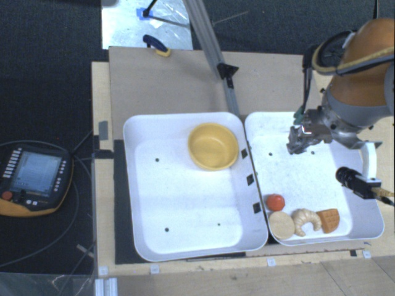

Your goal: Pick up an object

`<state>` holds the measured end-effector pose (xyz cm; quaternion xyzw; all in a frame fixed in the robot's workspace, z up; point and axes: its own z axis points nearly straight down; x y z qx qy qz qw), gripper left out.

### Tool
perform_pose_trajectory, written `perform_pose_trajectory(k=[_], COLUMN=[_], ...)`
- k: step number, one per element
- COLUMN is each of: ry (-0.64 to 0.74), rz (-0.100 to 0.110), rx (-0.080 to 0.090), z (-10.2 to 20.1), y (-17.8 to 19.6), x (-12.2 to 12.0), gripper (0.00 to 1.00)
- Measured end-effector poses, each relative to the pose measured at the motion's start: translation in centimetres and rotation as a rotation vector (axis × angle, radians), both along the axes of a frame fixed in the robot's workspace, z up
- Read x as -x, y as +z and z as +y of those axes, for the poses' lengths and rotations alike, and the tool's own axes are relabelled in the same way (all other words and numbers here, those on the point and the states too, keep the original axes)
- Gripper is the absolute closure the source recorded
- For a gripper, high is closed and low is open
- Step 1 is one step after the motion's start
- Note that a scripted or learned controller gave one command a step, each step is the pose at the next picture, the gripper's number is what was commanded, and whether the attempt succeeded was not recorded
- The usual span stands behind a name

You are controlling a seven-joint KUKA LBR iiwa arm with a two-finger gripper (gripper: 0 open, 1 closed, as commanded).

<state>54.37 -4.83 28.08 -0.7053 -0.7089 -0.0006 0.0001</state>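
Over the right bin (370, 227), the arm's end effector (300, 139) hangs above bare white floor near the bin's far end, with nothing seen between its fingers; from this slanted view I cannot tell whether they are spread or closed. The pickable things sit well apart from it, crowded into the near corner of that bin: a red ball (275, 201), a pale disc (282, 225) just below the ball, a croissant (304, 220) beside the disc, and an orange wedge (329, 219) that appears to touch the croissant. A yellow bowl (213, 145) rests alone at the far side of the left bin (148, 227), close to the shared wall.

Judged from this layout, the likeliest failure is a descent where the end effector now hangs, closing on nothing but plastic. Should the arm shift toward the corner cluster, the tight packing may let a finger land on a neighbour and knock pieces aside rather than straddle one. The ball looks apt to roll away from a glancing touch, and the bin wall near the disc leaves little room for a finger.
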Motion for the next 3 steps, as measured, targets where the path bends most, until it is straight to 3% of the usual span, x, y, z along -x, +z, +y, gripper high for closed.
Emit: perform_pose_trajectory(k=[3], ry=[-0.001], rz=[0.001], rx=[0.000], z=[14.8], y=[-5.0], x=[-0.5], gripper=[1.00])
